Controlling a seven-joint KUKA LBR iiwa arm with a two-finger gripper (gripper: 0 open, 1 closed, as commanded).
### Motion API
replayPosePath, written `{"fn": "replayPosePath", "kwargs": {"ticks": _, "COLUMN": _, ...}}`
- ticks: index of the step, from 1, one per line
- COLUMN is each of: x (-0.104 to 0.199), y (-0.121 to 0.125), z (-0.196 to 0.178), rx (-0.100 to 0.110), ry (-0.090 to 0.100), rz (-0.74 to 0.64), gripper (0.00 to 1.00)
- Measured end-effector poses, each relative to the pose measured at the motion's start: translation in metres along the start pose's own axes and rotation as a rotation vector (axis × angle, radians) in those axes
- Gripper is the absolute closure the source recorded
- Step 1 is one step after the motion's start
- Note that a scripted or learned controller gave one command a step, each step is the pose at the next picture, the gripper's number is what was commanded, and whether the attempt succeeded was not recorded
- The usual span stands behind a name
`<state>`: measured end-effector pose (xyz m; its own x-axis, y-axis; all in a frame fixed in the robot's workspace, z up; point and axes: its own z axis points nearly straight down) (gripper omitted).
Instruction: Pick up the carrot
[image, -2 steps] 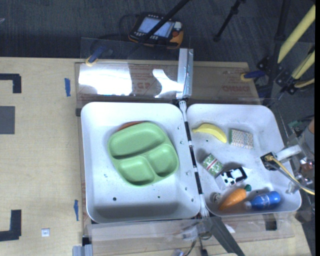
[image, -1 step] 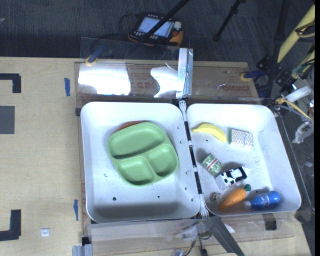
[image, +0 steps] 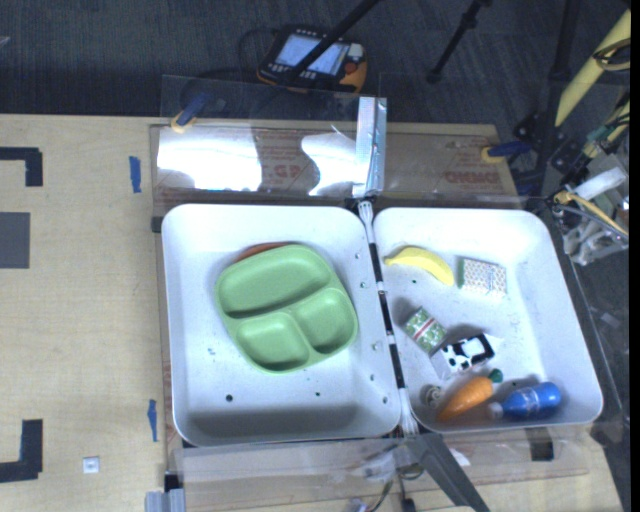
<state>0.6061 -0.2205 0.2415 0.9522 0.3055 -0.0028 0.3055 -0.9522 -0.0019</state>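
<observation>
1. Right, from my remote seat I see the carrot (image: 467, 396) lying in the right bin (image: 545, 290), near its front edge, tilted with its green end toward the right.
2. Just to its right, touching or nearly so, lies a blue bottle (image: 531, 401), also along the front wall.
3. Just behind the carrot sits a black-and-white toy (image: 468, 352), and beside that, toward the divider, a small green-and-white packet (image: 425, 329).
4. Further back in the same bin I see a banana (image: 422, 264) and a small patterned box (image: 482, 275) next to it, both well apart from the carrot.
5. The left bin (image: 190, 300) holds a green divided tray (image: 287, 306), set at a slant; a sliver of something orange-red peeks out at its back edge, too hidden for me to name.
6. As for the claw, I cannot tell how it stands or whether it has hold of anything.
</observation>
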Motion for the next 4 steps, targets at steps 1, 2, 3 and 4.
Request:
{"fn": "replayPosePath", "kwargs": {"ticks": 1, "x": 0.0, "y": 0.0, "z": 0.0, "rx": 0.0, "ry": 0.0, "rz": 0.0, "gripper": 0.0}}
{"fn": "replayPosePath", "kwargs": {"ticks": 2, "x": 0.0, "y": 0.0, "z": 0.0, "rx": 0.0, "ry": 0.0, "rz": 0.0, "gripper": 0.0}}
{"fn": "replayPosePath", "kwargs": {"ticks": 3, "x": 0.043, "y": 0.005, "z": 0.027, "rx": -0.001, "ry": 0.002, "rz": 0.106, "gripper": 0.0}}
{"fn": "replayPosePath", "kwargs": {"ticks": 4, "x": -0.007, "y": -0.008, "z": 0.137, "rx": 0.009, "ry": 0.01, "rz": 0.078, "gripper": 0.0}}
